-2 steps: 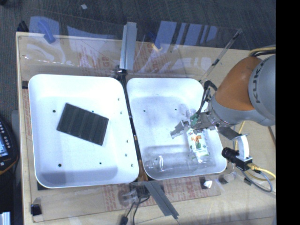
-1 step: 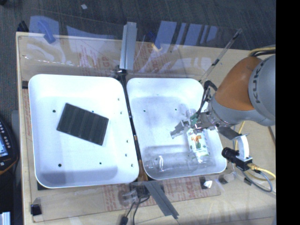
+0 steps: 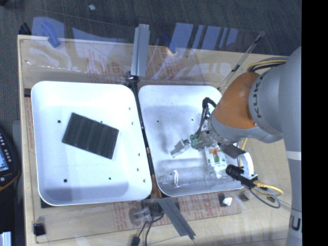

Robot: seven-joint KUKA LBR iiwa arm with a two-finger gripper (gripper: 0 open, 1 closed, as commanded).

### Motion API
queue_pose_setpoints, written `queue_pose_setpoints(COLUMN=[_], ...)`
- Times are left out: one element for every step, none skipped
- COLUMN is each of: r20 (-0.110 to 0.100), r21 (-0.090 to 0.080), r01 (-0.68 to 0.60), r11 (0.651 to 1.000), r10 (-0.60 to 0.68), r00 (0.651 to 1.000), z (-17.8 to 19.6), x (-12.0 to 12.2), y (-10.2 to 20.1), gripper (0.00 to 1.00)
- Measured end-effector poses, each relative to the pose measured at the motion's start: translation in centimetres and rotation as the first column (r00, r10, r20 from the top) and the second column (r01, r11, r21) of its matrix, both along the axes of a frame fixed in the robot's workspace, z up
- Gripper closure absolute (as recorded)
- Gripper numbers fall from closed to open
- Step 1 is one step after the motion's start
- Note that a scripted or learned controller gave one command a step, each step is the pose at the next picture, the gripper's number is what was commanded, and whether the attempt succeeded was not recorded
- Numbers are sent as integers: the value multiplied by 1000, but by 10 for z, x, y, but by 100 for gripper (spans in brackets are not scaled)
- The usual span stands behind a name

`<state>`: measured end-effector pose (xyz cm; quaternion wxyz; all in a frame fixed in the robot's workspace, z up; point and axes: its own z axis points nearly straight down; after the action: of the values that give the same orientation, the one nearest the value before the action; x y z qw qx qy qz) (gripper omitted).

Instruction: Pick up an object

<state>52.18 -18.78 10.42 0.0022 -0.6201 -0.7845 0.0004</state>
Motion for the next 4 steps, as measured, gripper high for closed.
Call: queue_pose_setpoints(r20=[6, 3, 3, 3], r21=[-3, -2, -2, -2], r01=[-172, -26, -26, -26], r11=[985, 1000, 1000, 1000], r10=[172, 26, 26, 26], r00=[985, 1000, 1000, 1000], z=[-12, 38, 38, 38], x=[15, 18, 18, 18], y=[-2, -23, -23, -23], gripper=[0, 0, 0, 0])
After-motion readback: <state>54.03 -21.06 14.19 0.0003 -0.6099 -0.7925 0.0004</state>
